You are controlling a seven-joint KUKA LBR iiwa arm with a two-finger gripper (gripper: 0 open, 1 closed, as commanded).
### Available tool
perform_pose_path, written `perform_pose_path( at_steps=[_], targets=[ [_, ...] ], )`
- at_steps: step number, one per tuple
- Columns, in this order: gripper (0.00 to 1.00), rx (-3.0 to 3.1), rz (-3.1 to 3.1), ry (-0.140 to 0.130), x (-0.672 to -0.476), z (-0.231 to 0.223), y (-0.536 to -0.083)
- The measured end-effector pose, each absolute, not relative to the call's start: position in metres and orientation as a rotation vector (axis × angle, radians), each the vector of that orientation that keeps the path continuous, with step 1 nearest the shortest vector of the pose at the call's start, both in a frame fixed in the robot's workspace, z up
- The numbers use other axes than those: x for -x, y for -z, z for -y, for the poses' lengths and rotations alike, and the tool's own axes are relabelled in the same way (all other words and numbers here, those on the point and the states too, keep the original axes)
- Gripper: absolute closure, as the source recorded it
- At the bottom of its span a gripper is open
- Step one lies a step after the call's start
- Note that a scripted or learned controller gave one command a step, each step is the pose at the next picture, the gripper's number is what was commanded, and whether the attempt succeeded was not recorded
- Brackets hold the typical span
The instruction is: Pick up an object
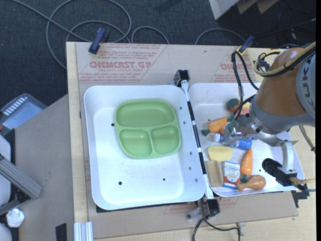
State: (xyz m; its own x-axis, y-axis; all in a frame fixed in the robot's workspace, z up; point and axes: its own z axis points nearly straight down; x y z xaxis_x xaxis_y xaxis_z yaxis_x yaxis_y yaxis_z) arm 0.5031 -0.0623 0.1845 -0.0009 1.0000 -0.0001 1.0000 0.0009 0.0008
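The right bin (200, 97) holds several toy foods. An orange piece (217, 125) lies by a small green bit (205, 132). A yellow block (219, 152), a blue cylinder (244, 144) and an orange carrot (247, 162) lie further forward. At the front are a tan slice (214, 173), a white and red packet (231, 171) and a brown-orange piece (252, 183). A dark green item (232, 104) sits toward the back. My gripper (232, 132) hangs low in this bin, between the orange piece and the blue cylinder. The wrist hides what lies beneath it.
The left bin (95, 134) carries a green divided plate (148, 128). A black clip (181, 76) sits at the back where the bins meet. The arm (283, 94) covers the right bin's far right side.
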Motion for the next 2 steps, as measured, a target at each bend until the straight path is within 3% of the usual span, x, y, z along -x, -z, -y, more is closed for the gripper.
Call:
perform_pose_path(
  at_steps=[1,2],
  targets=[
    [0.00,-2.221,-2.221,0.000,-0.503,0.063,-0.184],
    [0.00,-2.221,-2.220,-0.001,-0.511,0.092,-0.085]
  ],
)
